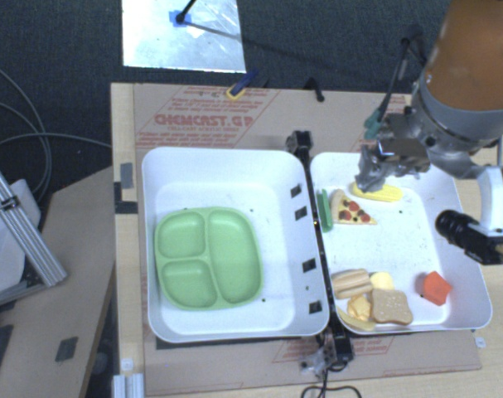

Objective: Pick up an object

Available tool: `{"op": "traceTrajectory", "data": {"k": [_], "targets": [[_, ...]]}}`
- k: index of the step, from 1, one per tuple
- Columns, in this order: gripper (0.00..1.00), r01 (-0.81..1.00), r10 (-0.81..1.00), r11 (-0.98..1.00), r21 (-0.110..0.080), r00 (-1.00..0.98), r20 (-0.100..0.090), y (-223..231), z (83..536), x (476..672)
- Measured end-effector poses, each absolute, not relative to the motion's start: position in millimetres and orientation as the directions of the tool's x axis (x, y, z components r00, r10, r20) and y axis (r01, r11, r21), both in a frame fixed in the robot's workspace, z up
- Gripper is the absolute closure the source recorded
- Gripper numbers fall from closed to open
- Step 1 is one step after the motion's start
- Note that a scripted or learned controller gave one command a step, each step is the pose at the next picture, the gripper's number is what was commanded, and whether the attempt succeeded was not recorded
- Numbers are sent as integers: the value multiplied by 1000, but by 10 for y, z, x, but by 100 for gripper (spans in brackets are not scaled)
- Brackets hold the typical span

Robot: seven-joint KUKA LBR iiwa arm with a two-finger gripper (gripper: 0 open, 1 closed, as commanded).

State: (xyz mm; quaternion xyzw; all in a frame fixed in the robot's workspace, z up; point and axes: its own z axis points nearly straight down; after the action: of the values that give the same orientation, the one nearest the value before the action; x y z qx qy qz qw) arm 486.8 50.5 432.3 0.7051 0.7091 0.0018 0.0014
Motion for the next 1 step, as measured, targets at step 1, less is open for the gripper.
{"op": "traceTrajectory", "data": {"k": [1], "targets": [[100, 1000, 1000, 1, 7, -1, 0, 383, 4672, 4952]]}}
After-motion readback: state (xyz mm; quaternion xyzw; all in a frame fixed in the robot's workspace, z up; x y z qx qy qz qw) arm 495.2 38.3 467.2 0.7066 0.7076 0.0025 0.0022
